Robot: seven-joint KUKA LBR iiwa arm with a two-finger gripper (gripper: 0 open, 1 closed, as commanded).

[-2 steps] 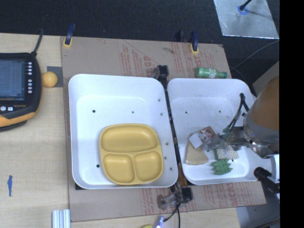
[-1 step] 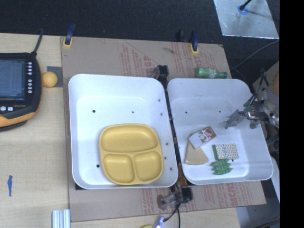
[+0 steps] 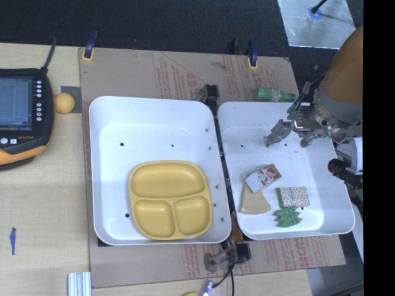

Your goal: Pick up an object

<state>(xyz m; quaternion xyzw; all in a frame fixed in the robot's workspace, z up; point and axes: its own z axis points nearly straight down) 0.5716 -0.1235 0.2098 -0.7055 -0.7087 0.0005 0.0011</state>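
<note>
The right bin (image 3: 321,159) holds several small items near its front: a white and red card box (image 3: 262,177), a tan wedge (image 3: 253,202), a green patterned square (image 3: 292,196) and a green leafy piece (image 3: 287,216). My gripper (image 3: 289,139) hangs over the far part of this bin, well behind those items. It is open: its two fingers are spread apart with nothing between them. The grey arm with its orange band enters from the right.
In the left bin (image 3: 111,122) lies a yellow divided plate (image 3: 171,199). A teach pendant (image 3: 18,113) and a yellow ball (image 3: 64,102) lie on the bench at the left. A green object (image 3: 274,94) rests just behind the right bin.
</note>
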